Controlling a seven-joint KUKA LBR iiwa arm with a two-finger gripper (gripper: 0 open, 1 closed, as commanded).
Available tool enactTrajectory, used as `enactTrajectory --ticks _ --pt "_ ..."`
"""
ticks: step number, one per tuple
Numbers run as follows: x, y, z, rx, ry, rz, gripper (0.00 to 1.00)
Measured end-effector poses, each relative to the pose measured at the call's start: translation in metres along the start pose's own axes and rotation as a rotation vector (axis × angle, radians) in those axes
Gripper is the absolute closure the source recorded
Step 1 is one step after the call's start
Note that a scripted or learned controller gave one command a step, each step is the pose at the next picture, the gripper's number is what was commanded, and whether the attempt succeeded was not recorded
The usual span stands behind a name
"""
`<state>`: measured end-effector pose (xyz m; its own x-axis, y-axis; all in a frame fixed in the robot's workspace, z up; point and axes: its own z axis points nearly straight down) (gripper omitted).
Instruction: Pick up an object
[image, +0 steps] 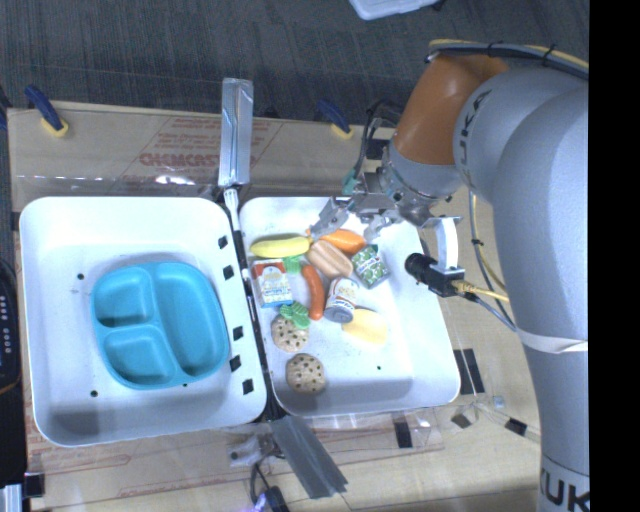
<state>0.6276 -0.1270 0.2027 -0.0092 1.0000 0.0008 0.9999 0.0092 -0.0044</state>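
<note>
The right bin (420, 372) holds a heap of toy food. A yellow banana (280, 245), an orange piece (345, 240), a tan roll (328, 260) and a green packet (370, 267) lie at its far end. Nearer are a red-and-white carton (272, 283), an orange sausage (315, 290), a small can (342, 298), a yellow wedge (365, 327) and two cookies (290, 333) (305, 372). My gripper (353, 220) hangs open just above the far end of the heap, its fingers spread to either side of the orange piece, with nothing held between them.
The left bin (60, 400) contains a blue divided tray (160, 322). A metal divider (236, 130) stands between the bins at the back. The arm (500, 130) reaches in from the right over the right bin's far corner.
</note>
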Motion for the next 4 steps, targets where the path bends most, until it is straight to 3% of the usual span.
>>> enactTrajectory --ticks 1,2,3,4 --pt "-0.017 -0.045 0.109 0.004 0.000 -0.048 0.00" --pt "-0.017 -0.043 0.096 0.001 -0.001 -0.052 1.00" --pt "0.003 -0.029 0.079 -0.002 -0.001 0.083 1.00" --pt "0.056 -0.035 -0.017 -0.009 0.001 0.108 1.00"
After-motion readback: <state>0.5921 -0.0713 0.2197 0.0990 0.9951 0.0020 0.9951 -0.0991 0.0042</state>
